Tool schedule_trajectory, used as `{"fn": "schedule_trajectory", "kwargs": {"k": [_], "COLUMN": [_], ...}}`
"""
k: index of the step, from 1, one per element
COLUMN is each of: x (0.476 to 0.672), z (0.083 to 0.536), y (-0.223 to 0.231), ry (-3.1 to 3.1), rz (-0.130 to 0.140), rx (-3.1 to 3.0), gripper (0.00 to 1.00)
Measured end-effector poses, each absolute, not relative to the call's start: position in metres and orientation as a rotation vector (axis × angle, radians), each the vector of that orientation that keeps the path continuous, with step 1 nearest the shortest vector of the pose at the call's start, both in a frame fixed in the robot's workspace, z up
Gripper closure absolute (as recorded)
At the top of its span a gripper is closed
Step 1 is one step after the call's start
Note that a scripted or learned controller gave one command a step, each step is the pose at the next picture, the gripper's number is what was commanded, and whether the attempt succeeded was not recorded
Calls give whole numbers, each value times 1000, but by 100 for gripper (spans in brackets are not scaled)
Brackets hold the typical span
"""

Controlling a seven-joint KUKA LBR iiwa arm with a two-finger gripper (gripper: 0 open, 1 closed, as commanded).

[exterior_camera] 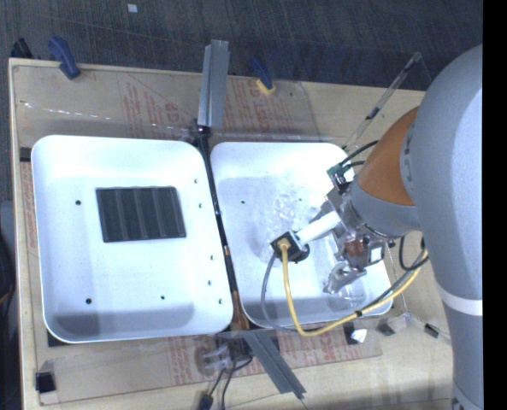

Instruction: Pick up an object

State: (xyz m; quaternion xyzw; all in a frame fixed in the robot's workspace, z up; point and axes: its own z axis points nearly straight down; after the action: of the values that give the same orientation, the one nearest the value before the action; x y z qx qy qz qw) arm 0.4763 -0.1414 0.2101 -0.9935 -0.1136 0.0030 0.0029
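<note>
Camera view, gripper point(348, 277) near right bin point(246, 263) corner

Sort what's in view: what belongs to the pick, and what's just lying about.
In the job: gripper, low in the right bin; clear crinkled thing in that bin.
Lying about: dark ribbed slab in the left bin; blue clamps on the bench, far edge.

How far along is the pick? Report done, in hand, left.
Done: the gripper is low inside the right bin. In hand: nothing is visibly lifted. What looks like a clear crinkled item lies in that bin, and a dark ribbed slab lies flat in the left bin. Left: grasp one and raise it.
</note>
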Motion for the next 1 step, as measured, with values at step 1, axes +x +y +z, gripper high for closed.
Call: {"fn": "schedule_trajectory", "kwargs": {"k": [1], "x": [476], "z": [202], "y": [-206], "ry": [-788], "rz": [5], "rx": [-3036], "gripper": [0]}}
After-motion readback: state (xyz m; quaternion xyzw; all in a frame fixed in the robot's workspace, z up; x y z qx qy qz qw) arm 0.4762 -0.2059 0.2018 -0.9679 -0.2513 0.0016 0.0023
